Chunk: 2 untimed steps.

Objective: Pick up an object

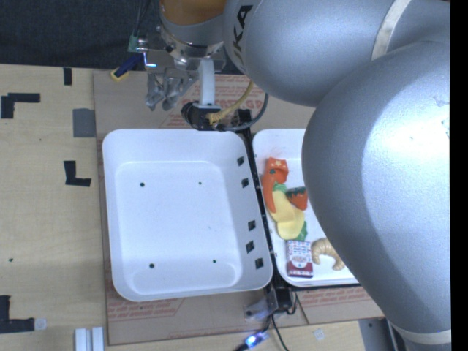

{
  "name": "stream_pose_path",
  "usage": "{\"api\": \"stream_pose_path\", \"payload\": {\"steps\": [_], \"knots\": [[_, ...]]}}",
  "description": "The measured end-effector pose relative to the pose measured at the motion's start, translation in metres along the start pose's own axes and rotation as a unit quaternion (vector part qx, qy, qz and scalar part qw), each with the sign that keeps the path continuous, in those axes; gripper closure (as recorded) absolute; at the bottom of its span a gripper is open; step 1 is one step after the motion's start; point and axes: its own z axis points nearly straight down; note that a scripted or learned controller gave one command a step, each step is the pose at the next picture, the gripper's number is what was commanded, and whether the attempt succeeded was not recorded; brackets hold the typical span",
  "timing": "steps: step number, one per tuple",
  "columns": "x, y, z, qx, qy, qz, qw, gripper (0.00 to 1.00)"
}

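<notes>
In the camera view, the arm [351, 86] came in from the right and covered most of the upper right part of the picture. The gripper [167, 93] hung over the brown cardboard sheet [131, 101] behind the left bin [117, 152], not over any object. I could not tell the state of the pincer, because the metal parts there were small and mixed together. Nothing was visible in it.

The things to pick lay in the right bin [281, 139], in the strip that the arm left visible: an orange toy [276, 170] at the far end, a yellow piece [287, 216] with a bit of green beside it, a small red and white packet [299, 259] near the front, and a tan curved piece [327, 252] just beside the packet. They lay close together, some touching, probably as they fell.

I judged that the gripper was well apart from them and no grasp had begun. The big elbow of the arm hid much of the right bin, and the black clips [252, 218] on the wall between the two bins stood near the objects.
</notes>
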Motion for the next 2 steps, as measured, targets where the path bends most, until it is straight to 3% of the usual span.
{"api": "stream_pose_path", "payload": {"steps": [1, 2], "knots": [[0.0, -0.007, -0.163, -0.016, 0.006, -0.002, 0.9998, 1.0], [0.0, -0.002, -0.218, -0.012, 0.004, -0.001, 0.9999, 1.0]]}}
